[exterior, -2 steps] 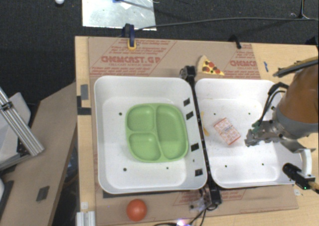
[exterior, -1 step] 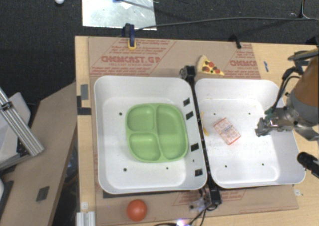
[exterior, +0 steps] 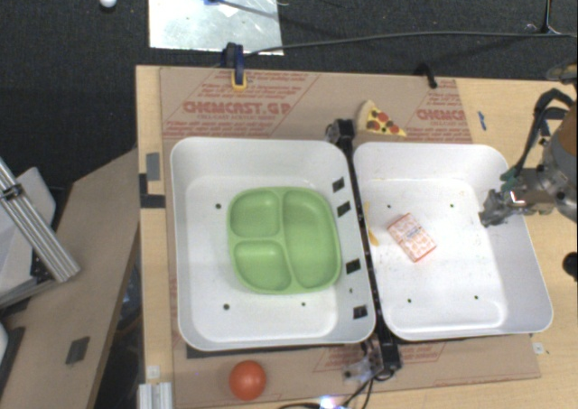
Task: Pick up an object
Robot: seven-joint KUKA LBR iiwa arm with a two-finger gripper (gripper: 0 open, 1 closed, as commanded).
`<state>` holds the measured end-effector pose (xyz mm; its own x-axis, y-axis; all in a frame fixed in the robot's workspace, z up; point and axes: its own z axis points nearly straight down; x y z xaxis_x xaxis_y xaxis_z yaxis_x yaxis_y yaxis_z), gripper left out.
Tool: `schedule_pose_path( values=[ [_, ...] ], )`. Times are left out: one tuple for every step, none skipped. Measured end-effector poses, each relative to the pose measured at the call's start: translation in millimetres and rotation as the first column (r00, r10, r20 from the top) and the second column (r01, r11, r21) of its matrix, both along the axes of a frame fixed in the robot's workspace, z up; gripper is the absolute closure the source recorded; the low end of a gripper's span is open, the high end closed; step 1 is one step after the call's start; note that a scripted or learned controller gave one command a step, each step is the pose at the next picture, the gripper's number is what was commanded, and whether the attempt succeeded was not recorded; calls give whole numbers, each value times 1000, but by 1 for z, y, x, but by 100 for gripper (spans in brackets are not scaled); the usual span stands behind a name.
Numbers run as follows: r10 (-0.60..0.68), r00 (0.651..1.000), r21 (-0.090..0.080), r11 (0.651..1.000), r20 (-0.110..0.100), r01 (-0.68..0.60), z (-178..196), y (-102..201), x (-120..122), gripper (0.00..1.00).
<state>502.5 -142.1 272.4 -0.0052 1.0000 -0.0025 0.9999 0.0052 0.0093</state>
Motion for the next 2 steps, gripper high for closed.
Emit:
schedule_pose_path(
  values=[
    [4, 1000, 3, 1000, -6, -4, -3, 47, 5, 100],
    [4, 1000, 4, 1000, -8, -4, -22, 100, 18, 100]
  ],
)
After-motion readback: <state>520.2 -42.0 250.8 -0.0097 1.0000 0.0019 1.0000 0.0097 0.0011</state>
